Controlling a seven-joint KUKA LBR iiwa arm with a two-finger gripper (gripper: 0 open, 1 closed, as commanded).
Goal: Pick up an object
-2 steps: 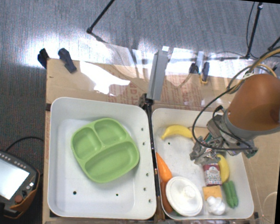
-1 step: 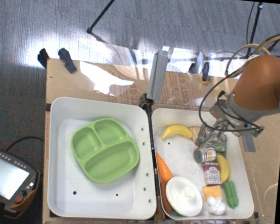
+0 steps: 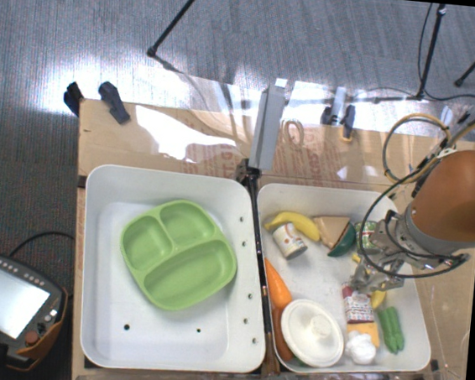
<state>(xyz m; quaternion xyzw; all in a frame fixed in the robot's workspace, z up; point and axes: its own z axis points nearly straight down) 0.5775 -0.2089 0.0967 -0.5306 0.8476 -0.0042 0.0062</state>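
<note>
The right bin holds several objects. My gripper hangs low over its right-middle part, just above the top end of a small bottle with a red label. Nothing visibly hangs from the gripper. A banana and a small can lie to its left at the bin's back. Beside them are a tan wedge and a dark green piece. A carrot, a white round lid, a white ball and a green vegetable lie toward the front.
The left bin carries a green divided plate. Cables loop above the grey arm and its orange band at the right. A grey post stands behind the bins. A teach pendant lies on the floor at lower left.
</note>
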